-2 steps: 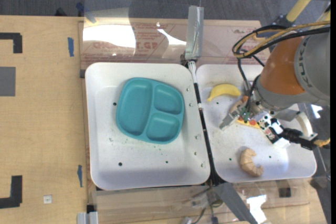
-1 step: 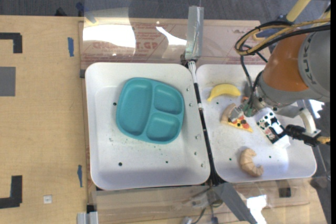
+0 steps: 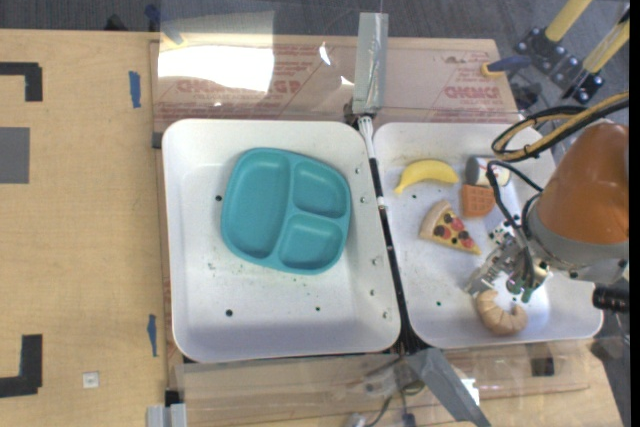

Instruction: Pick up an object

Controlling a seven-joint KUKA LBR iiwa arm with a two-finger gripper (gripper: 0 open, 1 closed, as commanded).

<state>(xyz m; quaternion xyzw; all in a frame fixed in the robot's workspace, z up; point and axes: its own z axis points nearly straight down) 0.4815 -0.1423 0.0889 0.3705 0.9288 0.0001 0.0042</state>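
Your gripper [image 3: 508,277] hangs low in the right bin [image 3: 440,315], just above a tan pastry [image 3: 500,312] at the near edge (banana [image 3: 426,175] and pizza slice [image 3: 450,228] lie farther back). You appear mid-approach; next, descend squarely over the pastry.

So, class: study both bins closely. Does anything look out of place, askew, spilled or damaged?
Nothing looks spilled or damaged. The teal plate lies slightly askew in the left bin. In the right bin, the banana, pizza slice, waffle and bread piece lie loosely scattered, with the gripper just above the bread.
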